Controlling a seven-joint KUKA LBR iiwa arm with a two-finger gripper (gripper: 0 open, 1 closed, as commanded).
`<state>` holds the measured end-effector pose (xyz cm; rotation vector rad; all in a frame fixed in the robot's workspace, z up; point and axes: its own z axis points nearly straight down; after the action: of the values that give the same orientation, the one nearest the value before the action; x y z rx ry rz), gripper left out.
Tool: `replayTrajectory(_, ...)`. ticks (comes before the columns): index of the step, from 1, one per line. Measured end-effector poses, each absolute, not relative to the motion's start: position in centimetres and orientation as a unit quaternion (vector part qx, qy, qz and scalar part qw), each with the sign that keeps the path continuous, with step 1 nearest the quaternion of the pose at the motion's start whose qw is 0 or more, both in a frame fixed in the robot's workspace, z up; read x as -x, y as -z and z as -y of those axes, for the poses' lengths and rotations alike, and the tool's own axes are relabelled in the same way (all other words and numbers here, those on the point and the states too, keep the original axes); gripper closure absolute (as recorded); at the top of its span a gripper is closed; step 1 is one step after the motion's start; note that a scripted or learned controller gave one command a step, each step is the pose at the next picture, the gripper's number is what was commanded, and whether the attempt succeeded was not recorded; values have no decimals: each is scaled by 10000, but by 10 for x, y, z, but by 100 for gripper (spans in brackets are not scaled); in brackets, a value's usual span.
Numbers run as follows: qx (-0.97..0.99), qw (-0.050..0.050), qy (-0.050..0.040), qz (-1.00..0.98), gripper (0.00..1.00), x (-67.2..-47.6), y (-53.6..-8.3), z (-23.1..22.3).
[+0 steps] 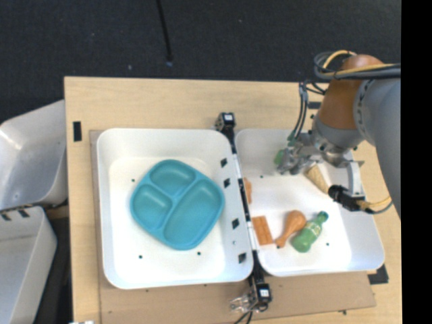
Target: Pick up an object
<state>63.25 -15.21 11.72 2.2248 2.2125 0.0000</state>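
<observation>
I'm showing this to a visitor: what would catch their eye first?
Probably the blue divided plate, lying alone in the left bin. Next, the grey arm's gripper hanging over the right bin, with a green bottle, an orange toy drumstick and an orange block nearer the camera.

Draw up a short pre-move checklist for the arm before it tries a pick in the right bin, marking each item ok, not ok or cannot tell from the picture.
1. Targets present in the right bin: green bottle, orange drumstick-shaped toy, orange block. Ok.
2. Gripper already above a target: it sits toward the bin's far side, away from the bottle. Not ok.
3. Bottle free to lift alone: it lies against the drumstick toy. Not ok.
4. Orange block clear of the bin wall: it lies close to the divider. Cannot tell.
5. Finger opening: cannot tell.
6. Blue divided plate out of the way, in the left bin. Ok.
</observation>
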Motion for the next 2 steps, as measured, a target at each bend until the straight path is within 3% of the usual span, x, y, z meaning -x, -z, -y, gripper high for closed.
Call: replayTrajectory(2,-7090,36,-22,-7052,100,-629,-223,157)
